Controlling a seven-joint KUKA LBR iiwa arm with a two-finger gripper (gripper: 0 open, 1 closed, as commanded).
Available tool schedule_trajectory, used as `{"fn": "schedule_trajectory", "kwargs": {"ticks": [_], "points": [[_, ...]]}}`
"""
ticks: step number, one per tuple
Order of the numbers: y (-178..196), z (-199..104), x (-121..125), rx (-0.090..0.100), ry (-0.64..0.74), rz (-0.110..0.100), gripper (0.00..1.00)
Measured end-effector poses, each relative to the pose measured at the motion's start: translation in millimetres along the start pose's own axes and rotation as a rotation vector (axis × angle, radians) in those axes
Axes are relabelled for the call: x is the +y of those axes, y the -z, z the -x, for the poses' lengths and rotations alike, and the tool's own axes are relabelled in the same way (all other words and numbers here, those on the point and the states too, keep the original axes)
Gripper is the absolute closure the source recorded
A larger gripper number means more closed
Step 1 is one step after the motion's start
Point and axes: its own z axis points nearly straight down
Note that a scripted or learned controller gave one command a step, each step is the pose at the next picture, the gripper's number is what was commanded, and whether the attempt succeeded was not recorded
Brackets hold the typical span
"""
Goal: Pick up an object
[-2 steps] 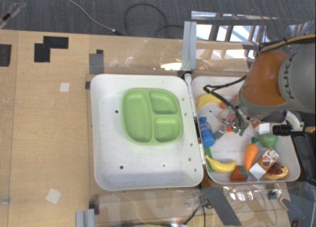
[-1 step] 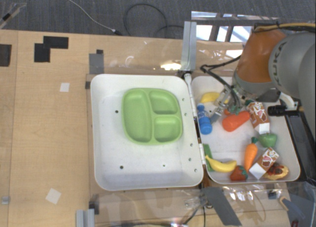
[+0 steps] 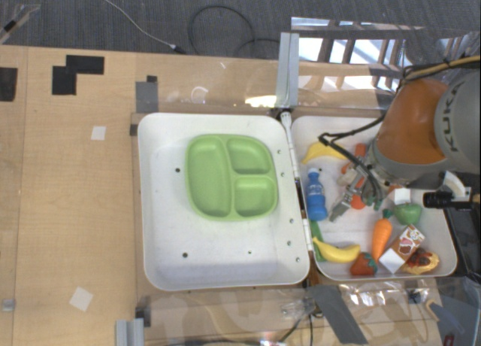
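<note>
Right bin's (image 3: 451, 260) upper right corner under the arm (image 3: 421, 122), orange object (image 3: 360, 150) half-hidden

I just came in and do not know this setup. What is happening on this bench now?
A grey arm with an orange band reaches from the right into the right bin, which is full of toy food. Its hand hangs low beside a blue bottle, above a carrot and a banana. Nothing is visibly held. The left bin contains a green divided plate.
</note>
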Motion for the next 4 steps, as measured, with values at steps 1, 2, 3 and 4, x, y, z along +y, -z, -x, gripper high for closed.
{"fn": "schedule_trajectory", "kwargs": {"ticks": [1,2,3,4], "points": [[-1.4,53.3,43.0,0.023,-0.015,-0.011,0.0],[-0.8,26.9,31.5,-0.002,-0.164,-0.004,0.0],[-1.2,33.3,35.2,0.0,-0.155,-0.005,0.0],[-0.4,27.1,33.6,-0.006,-0.112,-0.005,0.0]]}}
